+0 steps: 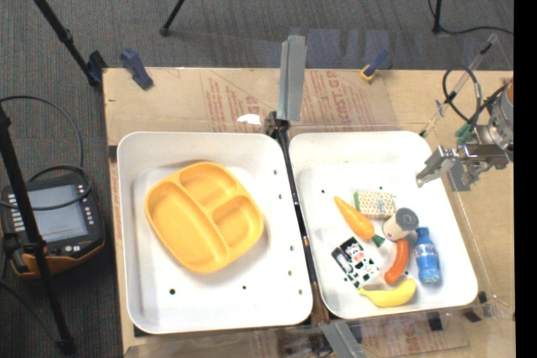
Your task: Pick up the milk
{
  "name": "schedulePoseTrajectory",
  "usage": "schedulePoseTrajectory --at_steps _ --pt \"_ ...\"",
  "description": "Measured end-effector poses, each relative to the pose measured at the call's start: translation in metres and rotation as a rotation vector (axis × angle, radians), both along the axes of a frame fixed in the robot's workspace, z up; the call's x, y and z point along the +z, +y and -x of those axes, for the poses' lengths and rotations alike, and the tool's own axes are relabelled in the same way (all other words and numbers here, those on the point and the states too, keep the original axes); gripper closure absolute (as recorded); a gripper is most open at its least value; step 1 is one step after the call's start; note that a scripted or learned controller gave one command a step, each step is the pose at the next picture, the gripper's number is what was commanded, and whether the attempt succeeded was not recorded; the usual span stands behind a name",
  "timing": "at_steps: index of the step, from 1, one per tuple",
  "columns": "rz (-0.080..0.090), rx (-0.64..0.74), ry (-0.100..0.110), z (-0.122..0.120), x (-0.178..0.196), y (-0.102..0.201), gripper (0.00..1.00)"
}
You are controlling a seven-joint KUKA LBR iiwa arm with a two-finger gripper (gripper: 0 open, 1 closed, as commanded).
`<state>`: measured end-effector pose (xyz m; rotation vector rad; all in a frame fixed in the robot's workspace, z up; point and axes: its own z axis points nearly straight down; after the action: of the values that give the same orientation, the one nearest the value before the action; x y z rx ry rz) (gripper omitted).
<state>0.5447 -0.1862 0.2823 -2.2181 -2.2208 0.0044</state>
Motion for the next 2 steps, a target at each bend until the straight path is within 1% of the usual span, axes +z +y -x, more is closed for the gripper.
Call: schedulePoseTrajectory --at_steps 1,2 --pt "-0.004 0.233 0.003 0.041 -0.080 0.050 0.00" --pt "-0.005 0.548 0.000 0.055 -0.197 0.085 0.00"
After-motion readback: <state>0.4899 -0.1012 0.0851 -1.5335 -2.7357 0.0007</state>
